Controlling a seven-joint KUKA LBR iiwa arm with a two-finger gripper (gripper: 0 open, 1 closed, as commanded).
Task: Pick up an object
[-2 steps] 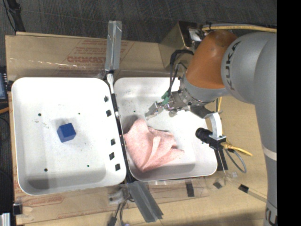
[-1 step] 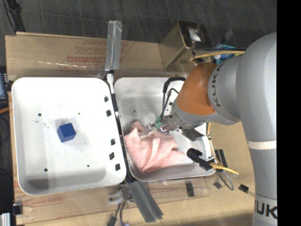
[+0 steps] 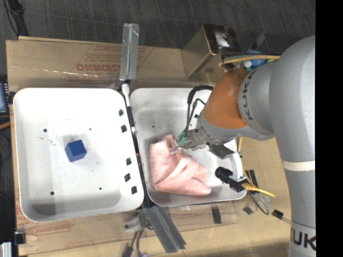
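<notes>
Dark carpet [image 3: 161, 4] runs behind a tabletop [image 3: 268, 218] laid with a printed cardboard sheet [image 3: 64, 58], on which two shallow white bins sit side by side with their inner rims nearly touching. Left bin [image 3: 32, 197] carries a single small blue cube [image 3: 76, 150], resting flat on the floor of the bin, left of its centre and well apart from every wall. Right bin [image 3: 155, 106] carries a crumpled pink cloth [image 3: 177, 173], heaped in the near half and spreading from the left wall toward the middle, its folds rising to a peak at the far end. From the right, the grey arm [image 3: 278, 100] bends in over the right bin, its orange band [image 3: 228, 103] hanging above the bin's far right part. At the arm's tip, the end effector [image 3: 181, 143] sits low over the far edge of the cloth, at or just above the peak of the folds; from this slant it cannot be told whether it is released or clenched, or whether it has any of the fabric. Cube and end effector lie well apart, in separate bins. A grey metal bar [image 3: 128, 52] stands at the far end of the seam between the bins, and a brown box [image 3: 206, 50] sits beyond the right bin's far rim.
</notes>
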